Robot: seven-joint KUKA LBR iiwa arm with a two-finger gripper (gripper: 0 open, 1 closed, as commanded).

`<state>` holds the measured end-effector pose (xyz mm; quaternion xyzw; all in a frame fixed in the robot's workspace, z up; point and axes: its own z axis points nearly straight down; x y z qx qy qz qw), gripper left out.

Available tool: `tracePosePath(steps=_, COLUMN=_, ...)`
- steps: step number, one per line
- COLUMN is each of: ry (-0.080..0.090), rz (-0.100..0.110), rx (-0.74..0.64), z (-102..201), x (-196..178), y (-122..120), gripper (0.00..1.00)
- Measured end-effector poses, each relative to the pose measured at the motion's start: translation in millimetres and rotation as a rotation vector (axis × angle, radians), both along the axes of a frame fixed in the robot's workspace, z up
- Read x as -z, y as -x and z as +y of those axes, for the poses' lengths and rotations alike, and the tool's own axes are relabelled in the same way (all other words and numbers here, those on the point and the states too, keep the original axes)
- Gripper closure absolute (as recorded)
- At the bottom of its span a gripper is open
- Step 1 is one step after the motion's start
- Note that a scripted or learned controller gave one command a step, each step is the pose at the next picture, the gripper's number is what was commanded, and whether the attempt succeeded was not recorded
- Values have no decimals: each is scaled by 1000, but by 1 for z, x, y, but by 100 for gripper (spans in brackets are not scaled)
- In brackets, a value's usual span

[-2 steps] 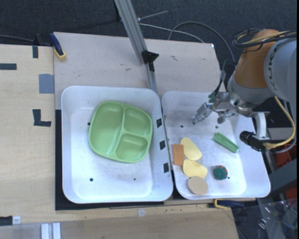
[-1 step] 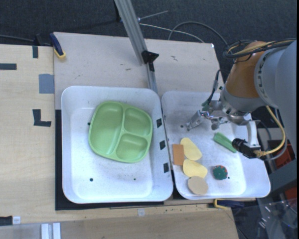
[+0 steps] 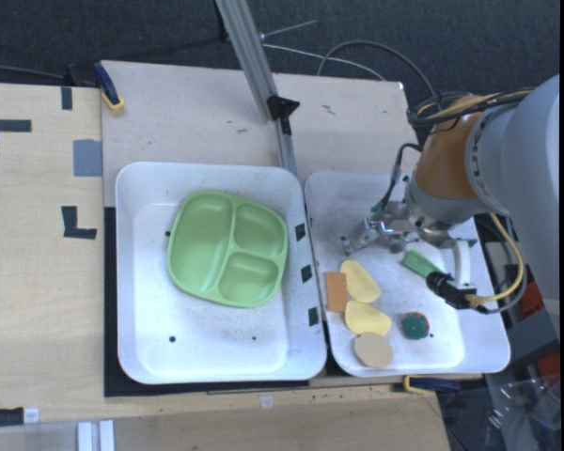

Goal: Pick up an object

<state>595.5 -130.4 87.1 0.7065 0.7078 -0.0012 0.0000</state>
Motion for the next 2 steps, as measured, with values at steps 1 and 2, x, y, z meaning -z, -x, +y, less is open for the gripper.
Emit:
tracePosePath(steps=1, ry=-1, rz=0, rx=-1, z=1, x=-12, y=0, gripper=100)
tracePosePath(steps=2, ry=-2, rz=-3, rx=1, z=1, x=-57, y=6, gripper=100)
